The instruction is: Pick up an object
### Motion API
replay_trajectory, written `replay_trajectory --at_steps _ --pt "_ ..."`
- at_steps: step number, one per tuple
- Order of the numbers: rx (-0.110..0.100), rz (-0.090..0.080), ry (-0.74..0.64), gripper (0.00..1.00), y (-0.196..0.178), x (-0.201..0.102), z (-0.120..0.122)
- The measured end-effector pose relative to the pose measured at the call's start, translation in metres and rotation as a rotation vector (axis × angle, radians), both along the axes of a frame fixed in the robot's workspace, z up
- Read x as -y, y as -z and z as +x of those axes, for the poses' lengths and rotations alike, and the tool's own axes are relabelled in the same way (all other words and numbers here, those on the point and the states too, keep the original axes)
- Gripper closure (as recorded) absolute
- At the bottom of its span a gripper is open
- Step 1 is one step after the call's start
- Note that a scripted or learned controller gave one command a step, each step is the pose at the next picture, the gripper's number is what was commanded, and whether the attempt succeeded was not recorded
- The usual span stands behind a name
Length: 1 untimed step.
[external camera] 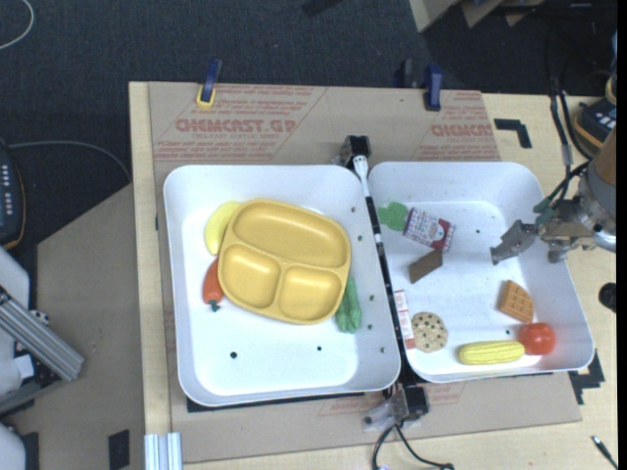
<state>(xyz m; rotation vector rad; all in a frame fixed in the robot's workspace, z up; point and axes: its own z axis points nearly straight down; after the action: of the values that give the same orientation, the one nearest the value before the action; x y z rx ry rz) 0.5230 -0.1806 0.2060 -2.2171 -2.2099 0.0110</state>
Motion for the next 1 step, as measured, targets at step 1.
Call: replay_trajectory --at_steps 1 --pt "0.013 -0.003 -0.003 0.0 -0.0068 -0.0002 0.0031"
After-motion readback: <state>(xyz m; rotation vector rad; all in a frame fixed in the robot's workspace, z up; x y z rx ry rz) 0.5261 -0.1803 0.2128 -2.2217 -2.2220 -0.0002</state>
